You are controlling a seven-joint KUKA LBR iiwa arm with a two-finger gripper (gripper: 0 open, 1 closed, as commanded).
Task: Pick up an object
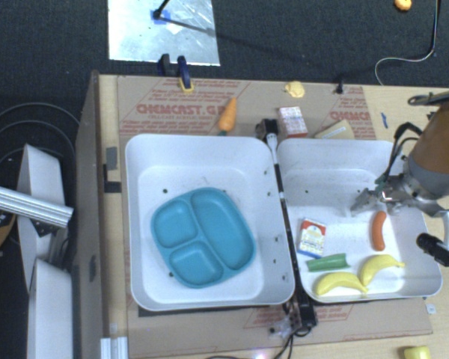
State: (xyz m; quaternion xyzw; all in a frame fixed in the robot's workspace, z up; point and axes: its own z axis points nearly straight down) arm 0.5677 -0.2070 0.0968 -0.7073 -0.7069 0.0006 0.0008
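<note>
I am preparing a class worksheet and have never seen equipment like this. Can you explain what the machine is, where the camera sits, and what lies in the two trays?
One camera looks down at a slant on a bench. The grey robot arm with an orange band reaches in from the right; its gripper hangs over the right white bin, just above an orange sausage-shaped toy. That bin also holds two yellow bananas, a green pepper-like toy and a small white card box. The left white bin holds a blue three-part plastic plate. Nothing visibly sits in the gripper.

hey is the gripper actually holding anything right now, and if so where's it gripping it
Nothing is held. The gripper hangs over the right bin with nothing between its fingers; the orange sausage lies just beside it on the bin floor.
</note>
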